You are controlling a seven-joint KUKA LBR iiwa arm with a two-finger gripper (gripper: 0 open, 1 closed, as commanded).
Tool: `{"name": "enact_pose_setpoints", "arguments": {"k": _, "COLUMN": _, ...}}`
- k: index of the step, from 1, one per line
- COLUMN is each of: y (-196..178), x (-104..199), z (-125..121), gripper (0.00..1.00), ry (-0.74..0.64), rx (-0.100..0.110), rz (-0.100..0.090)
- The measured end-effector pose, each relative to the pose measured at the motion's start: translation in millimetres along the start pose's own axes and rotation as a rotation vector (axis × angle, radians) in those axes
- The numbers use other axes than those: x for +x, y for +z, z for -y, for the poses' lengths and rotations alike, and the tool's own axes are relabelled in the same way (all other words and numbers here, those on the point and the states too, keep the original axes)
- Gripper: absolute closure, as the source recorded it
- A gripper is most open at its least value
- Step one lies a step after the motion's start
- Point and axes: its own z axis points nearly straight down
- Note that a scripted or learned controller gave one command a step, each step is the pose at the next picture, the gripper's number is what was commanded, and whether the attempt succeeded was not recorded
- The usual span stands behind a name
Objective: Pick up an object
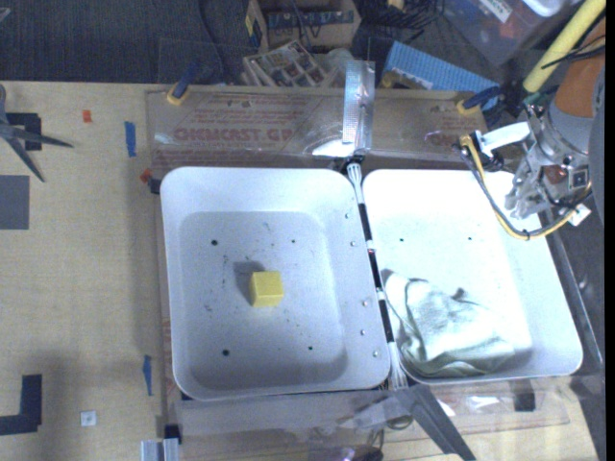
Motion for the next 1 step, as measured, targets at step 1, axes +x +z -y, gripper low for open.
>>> {"name": "enact_pose_setpoints", "arguments": {"k": 1, "y": -10.6, "x": 1.2, "z": 1.1, "gripper": 1.0, "ry": -0.004, "rx": -0.001, "rz": -0.001}}
